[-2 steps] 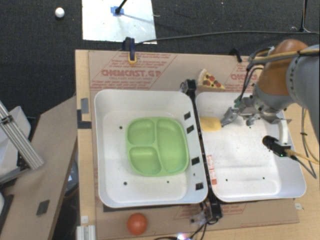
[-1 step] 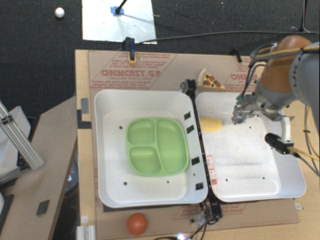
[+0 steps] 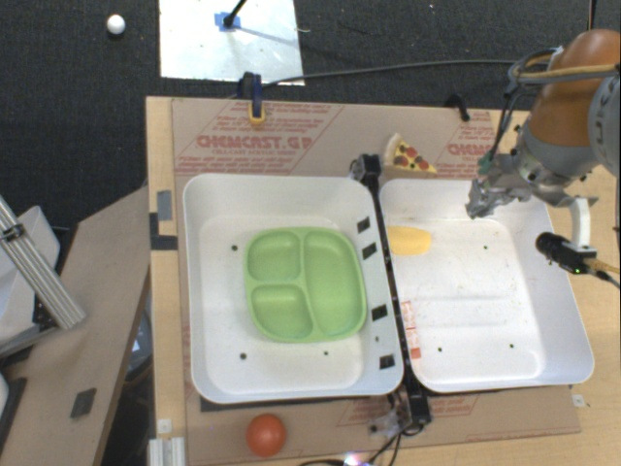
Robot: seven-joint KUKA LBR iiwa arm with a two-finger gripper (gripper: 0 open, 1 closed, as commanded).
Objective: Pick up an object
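A small yellow object (image 3: 409, 241) lies in the right bin (image 3: 505, 357) near its upper left corner. My gripper (image 3: 482, 202) hangs at the far edge of the right bin, to the right of the yellow object and apart from it. A green divided plate (image 3: 304, 282) rests in the middle of the left bin (image 3: 218, 357). A pizza-slice toy (image 3: 408, 156) lies on the board behind the bins. An orange ball (image 3: 266, 434) sits on the bench in front of the left bin.
Black clips run along the seam between the bins (image 3: 374, 255). A blue and yellow clamp (image 3: 253, 98) grips the board's far edge. A white sheet (image 3: 229, 27) and a small white ball (image 3: 116, 24) lie on the dark floor beyond.
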